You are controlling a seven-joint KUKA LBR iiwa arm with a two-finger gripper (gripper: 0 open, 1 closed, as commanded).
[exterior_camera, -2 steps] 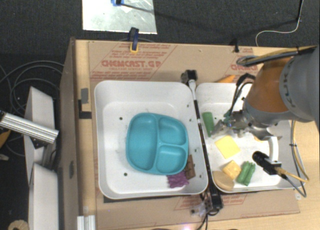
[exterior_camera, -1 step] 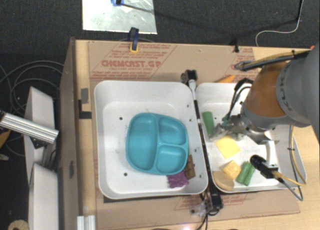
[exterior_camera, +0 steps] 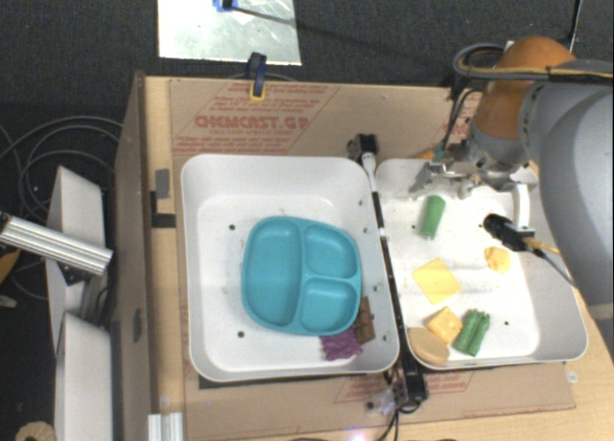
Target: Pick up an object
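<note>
My gripper (exterior_camera: 449,178) hangs over the far end of the right bin (exterior_camera: 552,334), under the grey arm and its orange band. Just in front of it, a green cylinder (exterior_camera: 432,217) lies on the bin floor, apart from the gripper. Further forward lie a yellow square (exterior_camera: 436,279), a small orange piece (exterior_camera: 496,258), a yellow wedge (exterior_camera: 444,321), a green ridged piece (exterior_camera: 472,331) and a tan rounded piece (exterior_camera: 428,347). I see nothing held in the gripper.
The left bin (exterior_camera: 221,190) holds a teal divided plate (exterior_camera: 302,274), with a purple piece (exterior_camera: 338,345) and a brown piece (exterior_camera: 366,322) at its near right corner. A black divider rail (exterior_camera: 381,238) runs between the bins. A black cable end (exterior_camera: 501,229) hangs by the arm.
</note>
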